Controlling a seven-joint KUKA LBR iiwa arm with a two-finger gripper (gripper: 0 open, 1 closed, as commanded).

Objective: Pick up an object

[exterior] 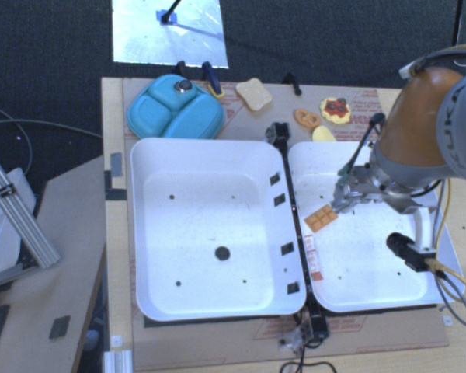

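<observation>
Bench (pixel 116 208) under two shallow white bins side by side, seen from above at a slant. Grey arm (pixel 419 119) with its orange band in from the right, bent low over the right bin (pixel 373 278). Gripper (pixel 346 194) down near the floor of that bin, in its upper left part, tilted toward the middle divider. Whether spread or closed, impossible to tell from this angle. Nothing visibly held.

Just beside the gripper, below and to its left: small orange waffle piece (pixel 321 219), flat on the bin floor, turned at a slant, close to the divider. Whether touching the gripper or just apart, not clear. Farther down along the same side, a narrow red-and-white wrapper (pixel 311 257), lying lengthwise by the divider. Black cable end (pixel 408 252) over the right side of the bin, hanging from the arm.

Left bin (pixel 194 208) with one small dark disc (pixel 222 252) near the middle of its floor, well apart from the gripper.

Behind the bins, on the cardboard (pixel 241 115): blue lidded dish (pixel 175 109) at the left, slice of toast (pixel 254 94) near the middle, then a pretzel (pixel 306 118), a small round tart (pixel 335 109) and a pale yellow piece (pixel 323 134) close to the right bin's back rim. Beyond those, a shiny sheet (pixel 167 22) on the dark floor.
</observation>
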